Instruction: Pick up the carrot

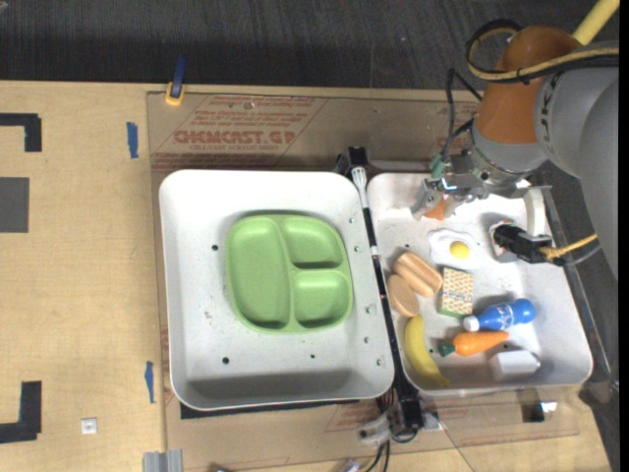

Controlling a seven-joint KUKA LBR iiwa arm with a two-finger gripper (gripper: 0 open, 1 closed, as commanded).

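Locate the carrot (481, 342) in the lower right of the frame, inside the right bin (575, 347). It lies flat on the bin floor, orange body with a green tip at its left end. Its long axis runs nearly left to right across the frame, rising slightly toward the right.

Note its neighbours. A bottle (502, 315) lies just above it, roughly parallel. A banana (420, 350) curves just to its left. A white block (514, 364) sits just below its right end. A cracker (456, 291) lies above and left of it. These leave little free room on either long side.

Locate the gripper (444, 193) at the upper edge of the same bin, in the upper right of the frame, below the orange band of the arm (521, 106). You cannot tell from this view whether the jaws are spread or pressed together. A small orange patch shows at the tip, but what it is cannot be read.

The carrot lies below the gripper in the frame and slightly to the right, well apart from it, with an egg (456, 249) between them.

In judgement, the approach has not begun. The coming move calls for travel down the frame, and for jaws set across the carrot's long axis, closing between bottle and block.
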